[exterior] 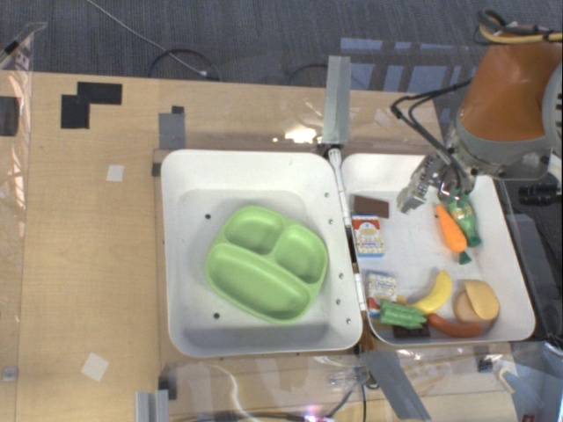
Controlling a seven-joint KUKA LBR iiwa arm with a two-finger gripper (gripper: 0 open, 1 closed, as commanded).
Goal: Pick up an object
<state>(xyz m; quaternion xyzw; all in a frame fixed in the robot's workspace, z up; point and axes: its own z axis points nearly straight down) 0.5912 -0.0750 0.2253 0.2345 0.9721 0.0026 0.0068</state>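
Camera view: one carrot (451, 229); one banana (435, 292)

Two white bins (264, 167) sit side by side on the wooden bench (79, 262); black tape patches (88, 102) mark its far corner.

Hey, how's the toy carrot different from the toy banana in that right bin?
The carrot is orange with a green top; the banana is yellow. The carrot is straight and tapered, while the banana curves. The carrot lies near the gripper in the bin's upper part; the banana lies lower, amid the cluster along the bottom wall. Both are small toy foods lying flat in the right bin.
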